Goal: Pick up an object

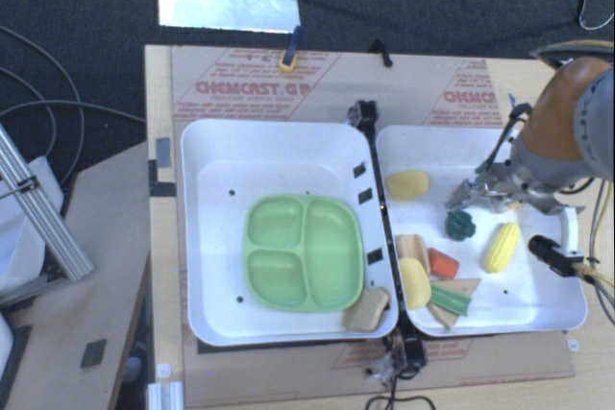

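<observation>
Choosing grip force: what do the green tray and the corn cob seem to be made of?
The green tray looks like hard matte plastic: one even colour, moulded compartments. The corn cob looks like plastic or rubbery toy food, smooth and uniformly yellow; the view leaves its hardness open.

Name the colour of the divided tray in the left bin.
Light green; the divided tray shows best in the camera view.

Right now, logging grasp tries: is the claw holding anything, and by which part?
Nothing shows between its fingers. The claw hangs just above the green toy.
</observation>
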